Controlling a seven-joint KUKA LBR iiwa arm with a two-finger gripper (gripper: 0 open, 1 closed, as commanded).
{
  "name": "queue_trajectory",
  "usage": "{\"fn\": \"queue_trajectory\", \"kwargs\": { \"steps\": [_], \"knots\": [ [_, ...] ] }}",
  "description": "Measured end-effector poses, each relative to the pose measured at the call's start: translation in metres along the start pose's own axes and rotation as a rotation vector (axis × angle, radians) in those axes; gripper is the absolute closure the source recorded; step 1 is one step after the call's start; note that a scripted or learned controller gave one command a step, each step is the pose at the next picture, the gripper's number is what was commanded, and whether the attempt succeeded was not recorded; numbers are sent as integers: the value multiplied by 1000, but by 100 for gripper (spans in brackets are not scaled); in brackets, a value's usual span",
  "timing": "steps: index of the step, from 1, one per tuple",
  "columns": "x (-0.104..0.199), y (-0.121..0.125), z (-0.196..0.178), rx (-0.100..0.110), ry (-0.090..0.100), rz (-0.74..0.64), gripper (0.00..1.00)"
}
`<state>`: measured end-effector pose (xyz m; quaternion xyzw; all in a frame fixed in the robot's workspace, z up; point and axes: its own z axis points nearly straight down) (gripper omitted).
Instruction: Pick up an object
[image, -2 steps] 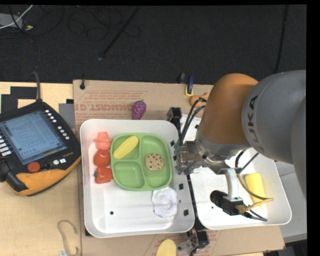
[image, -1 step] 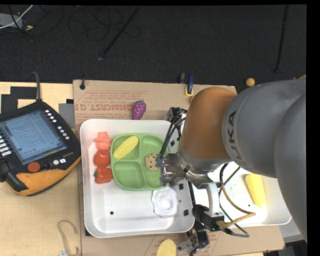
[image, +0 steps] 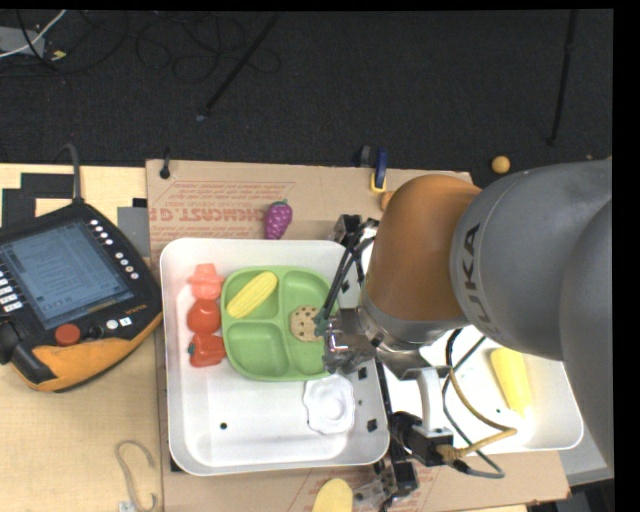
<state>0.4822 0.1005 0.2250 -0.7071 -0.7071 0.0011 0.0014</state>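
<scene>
The left bin (image: 190, 430) holds a green divided plate (image: 262, 352) with a yellow corn cob (image: 250, 293) and a round cookie (image: 303, 321) on it. Left of the plate lie a pink toy (image: 205, 281) and two red pieces (image: 204, 332). A white cup-like object (image: 329, 407) sits near the bin's front right corner. My gripper (image: 335, 352) hangs at the plate's right edge, just above the white object and beside the cookie. The bulky grey and orange wrist (image: 430, 265) hides much of it.
A yellow toy (image: 511, 380) lies in the right bin (image: 560, 435), which the arm mostly covers. Purple grapes (image: 278, 218) rest on the cardboard behind the left bin. A teach pendant (image: 70, 290) sits at far left. Another yellow object (image: 333, 495) lies at the front edge.
</scene>
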Motion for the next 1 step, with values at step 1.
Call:
{"fn": "queue_trajectory", "kwargs": {
  "steps": [1],
  "knots": [
    [5,9,-12,-1,0,0,100]
  ]
}}
